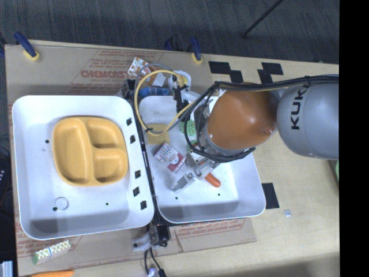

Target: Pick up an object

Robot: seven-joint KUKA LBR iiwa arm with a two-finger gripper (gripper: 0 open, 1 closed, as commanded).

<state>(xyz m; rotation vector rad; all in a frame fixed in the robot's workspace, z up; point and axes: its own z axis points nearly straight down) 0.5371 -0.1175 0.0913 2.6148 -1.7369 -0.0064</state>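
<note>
The red-and-white packet [167, 156] is lying flat in the right bin [245, 198], close to that bin's left wall, and everything else is being placed from it.

Just right of the packet the gripper [194, 171] is hanging low over the bin floor. The arm's orange band [239, 120] and its bundle of cables are covering its upper part from above, so I cannot tell whether it is apart or together, nor whether it is gripping anything.

Below and right of the packet a grey metal piece [180, 182] is lying on the bin floor. It is sitting right under the gripper, and at this slant I cannot tell whether the two are touching. Further right of the packet an orange piece [213, 182] is poking out from beneath the gripper. Only its rounded end is showing, and the rest is being hidden.

Above and right of the packet a green thing [189, 127] is peeking out at the edge of the band, mostly covered and too little to name. Above the packet a white rounded thing [154, 109] is sitting at the far end of the same bin, partly crossed by cables.

Well left of the packet, in the left bin [23, 154], a yellow divided tray [89, 150] is lying flat. Below that tray a small faint ring [61, 203] is showing, too pale to make out.
</note>
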